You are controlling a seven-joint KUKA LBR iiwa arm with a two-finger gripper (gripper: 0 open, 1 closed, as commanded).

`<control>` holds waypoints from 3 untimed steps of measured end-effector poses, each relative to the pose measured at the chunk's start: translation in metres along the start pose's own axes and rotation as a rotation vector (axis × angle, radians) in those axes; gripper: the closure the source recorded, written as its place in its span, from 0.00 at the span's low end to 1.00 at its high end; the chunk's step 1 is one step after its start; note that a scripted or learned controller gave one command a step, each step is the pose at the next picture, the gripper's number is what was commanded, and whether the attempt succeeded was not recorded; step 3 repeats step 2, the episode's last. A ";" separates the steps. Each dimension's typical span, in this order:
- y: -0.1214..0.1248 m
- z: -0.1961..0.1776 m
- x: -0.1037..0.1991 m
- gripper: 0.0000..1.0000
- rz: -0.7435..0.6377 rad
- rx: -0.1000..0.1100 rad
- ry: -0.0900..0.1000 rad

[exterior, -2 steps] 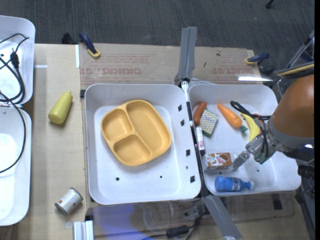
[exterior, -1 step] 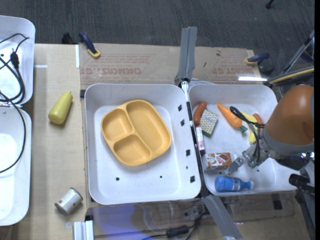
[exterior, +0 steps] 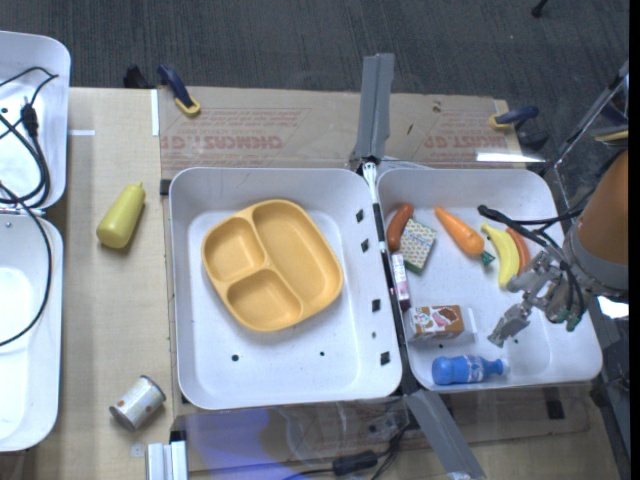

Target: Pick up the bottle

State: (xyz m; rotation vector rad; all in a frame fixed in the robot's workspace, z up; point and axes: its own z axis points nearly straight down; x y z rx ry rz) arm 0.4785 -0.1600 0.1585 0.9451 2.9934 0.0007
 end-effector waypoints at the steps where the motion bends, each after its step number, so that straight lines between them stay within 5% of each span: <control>1: 0.044 0.060 0.021 0.00 -0.145 -0.010 -0.024; 2: -0.028 -0.041 -0.020 0.00 -0.193 0.000 -0.001; 3: -0.028 -0.041 -0.020 0.00 -0.193 0.000 -0.001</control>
